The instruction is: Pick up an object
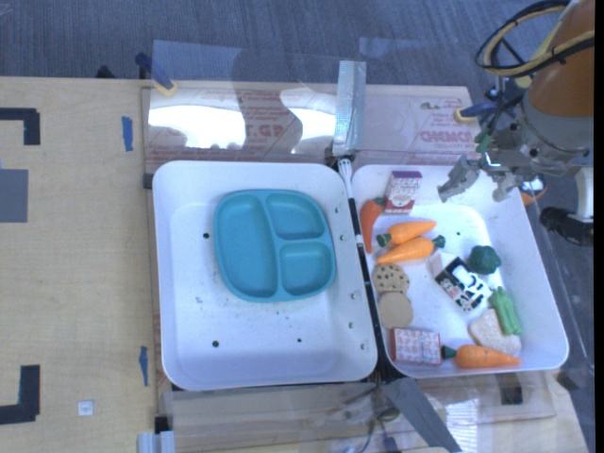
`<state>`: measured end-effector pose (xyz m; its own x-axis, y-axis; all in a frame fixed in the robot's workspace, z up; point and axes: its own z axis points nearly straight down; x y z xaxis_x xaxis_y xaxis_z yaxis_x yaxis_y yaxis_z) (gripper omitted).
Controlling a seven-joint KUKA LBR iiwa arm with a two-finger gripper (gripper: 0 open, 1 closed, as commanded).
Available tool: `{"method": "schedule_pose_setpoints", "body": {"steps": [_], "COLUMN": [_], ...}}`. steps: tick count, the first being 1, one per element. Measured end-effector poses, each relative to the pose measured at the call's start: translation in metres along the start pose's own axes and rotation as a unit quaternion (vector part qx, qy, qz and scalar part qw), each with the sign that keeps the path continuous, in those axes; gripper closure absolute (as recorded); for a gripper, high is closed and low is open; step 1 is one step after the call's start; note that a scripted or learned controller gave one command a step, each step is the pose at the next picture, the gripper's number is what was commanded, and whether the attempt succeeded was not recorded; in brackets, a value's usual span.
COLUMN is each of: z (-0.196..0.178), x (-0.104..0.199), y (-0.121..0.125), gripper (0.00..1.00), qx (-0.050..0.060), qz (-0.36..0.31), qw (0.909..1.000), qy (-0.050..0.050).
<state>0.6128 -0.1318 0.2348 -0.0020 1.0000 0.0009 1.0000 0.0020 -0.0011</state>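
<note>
Red print on the cardboard sheet (mirrored, blurred) stays unreadable.

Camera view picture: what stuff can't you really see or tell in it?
- Grey arm with orange band: cut off by the right and top edges.
- Two-finger gripper: blurred, so any grip is unclear.
- Small black-and-white packet in the right white bin: print too small to read.
- Small red-and-white carton: label too small.
- Orange carrot at the bin's left wall: partly hidden by the wall.

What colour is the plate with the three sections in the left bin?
The divided plate is teal blue, seen clearly in the camera view.
</note>
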Motion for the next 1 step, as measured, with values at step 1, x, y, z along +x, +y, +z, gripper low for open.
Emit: {"method": "schedule_pose_setpoints", "body": {"steps": [1], "z": [0.0080], "x": [-0.0009], "y": [-0.0053], "gripper": [0.00], "qx": [0.001], "qz": [0.043], "qw": [0.9991], "qy": [0.001]}}
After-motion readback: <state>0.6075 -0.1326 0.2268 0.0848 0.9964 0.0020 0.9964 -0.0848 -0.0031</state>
